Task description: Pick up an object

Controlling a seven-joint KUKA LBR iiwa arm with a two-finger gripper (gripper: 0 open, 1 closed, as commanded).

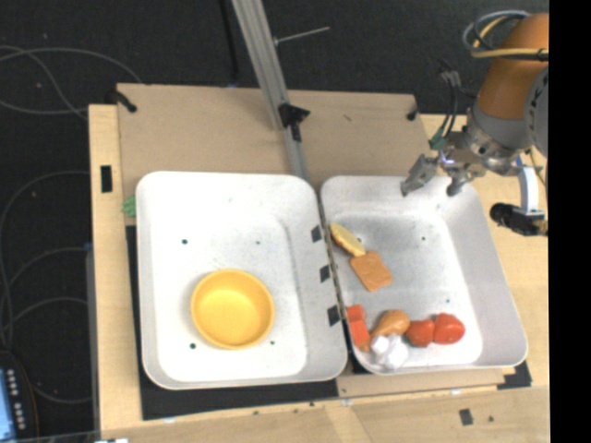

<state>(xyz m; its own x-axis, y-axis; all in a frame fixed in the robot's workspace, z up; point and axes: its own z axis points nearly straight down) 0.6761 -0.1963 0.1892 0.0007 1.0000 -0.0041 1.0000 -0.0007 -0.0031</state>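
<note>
My gripper hangs above the far edge of the right bin, fingers spread open with nothing between them. Well below it in that bin lie a yellow slice-shaped piece and an orange-brown square piece near the left wall. Along the bin's near edge sit an orange block, a tan-orange rounded piece, a white crumpled object and red rounded pieces. All these objects are apart from the gripper.
The left bin holds a yellow bowl near its front. A slanted metal pole rises behind the bins. Clips line the divide between the bins. The arm's orange band is at the upper right.
</note>
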